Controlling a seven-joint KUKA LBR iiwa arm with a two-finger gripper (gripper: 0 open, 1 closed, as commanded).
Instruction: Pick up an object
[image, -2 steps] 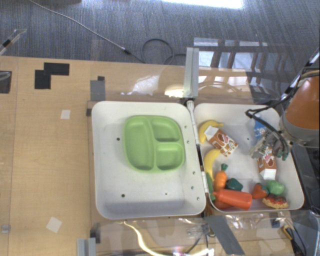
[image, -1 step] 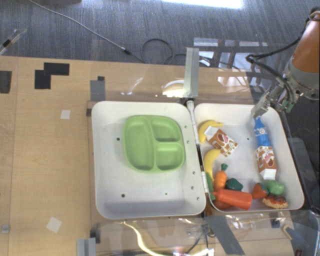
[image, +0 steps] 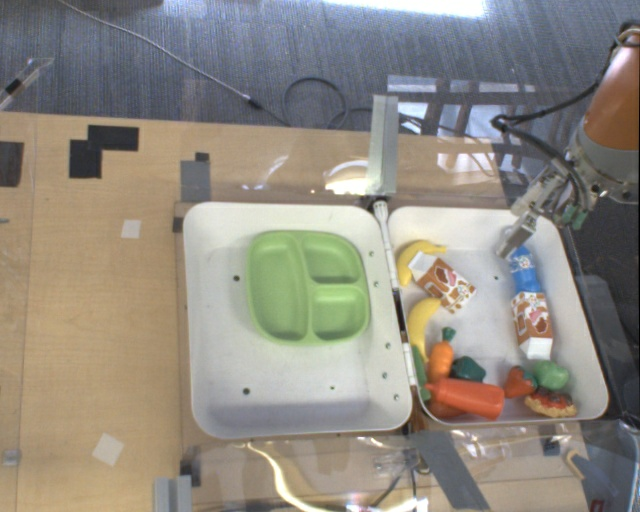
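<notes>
My gripper (image: 516, 228) hangs over the far right part of the right bin (image: 480, 225), just above the top end of a blue, white and brown carton (image: 529, 308) that lies lengthwise. The two fingers stand apart, open, with nothing between them. Further left in the same bin lie two yellow bananas (image: 418, 256), a small brown and white box (image: 446, 284), a carrot (image: 440, 358) and a long orange-red piece (image: 468, 398). At the bin's near right corner sit a green piece (image: 551, 376), a red piece (image: 517, 382) and a pizza-like slice (image: 550, 404).
The left bin (image: 215, 330) holds a green divided plate (image: 307, 287). A metal post (image: 384, 140) rises behind the wall between the two bins. Black cables (image: 530, 125) run from the arm across the back right.
</notes>
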